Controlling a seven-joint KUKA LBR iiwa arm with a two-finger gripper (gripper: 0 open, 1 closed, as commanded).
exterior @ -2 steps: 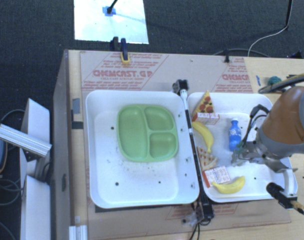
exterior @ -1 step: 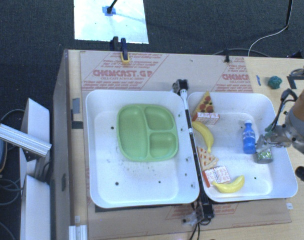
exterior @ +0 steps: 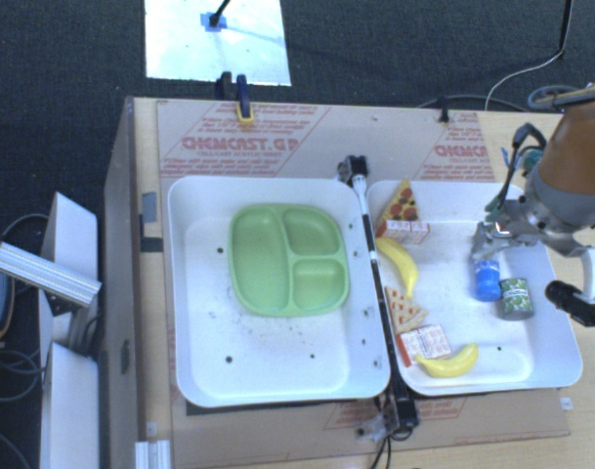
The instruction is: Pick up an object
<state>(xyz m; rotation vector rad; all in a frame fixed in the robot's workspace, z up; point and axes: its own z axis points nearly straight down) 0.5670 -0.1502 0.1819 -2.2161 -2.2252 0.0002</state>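
White plastic forms the left bin (exterior: 194, 360), which carries a green divided plate (exterior: 287, 260). Behind both bins, a clear sheet on the table (exterior: 277, 130) bears red print reading "CHEMCAST GP", repeated at the right, where it is partly covered. In the right bin (exterior: 551, 364) lie a pizza slice (exterior: 403, 203), a small red-and-white box (exterior: 406, 230) whose label is too small to read, a banana (exterior: 399, 262), a second pizza slice (exterior: 404, 310), another red-and-white packet (exterior: 426, 341), a second banana (exterior: 451, 361), a blue bottle (exterior: 487, 281) and a green can (exterior: 516, 298). At the frame's right edge the arm is cut off; its claw (exterior: 494, 245) sits just above the blue bottle, touching or nearly touching its top, and I cannot tell how it stands.
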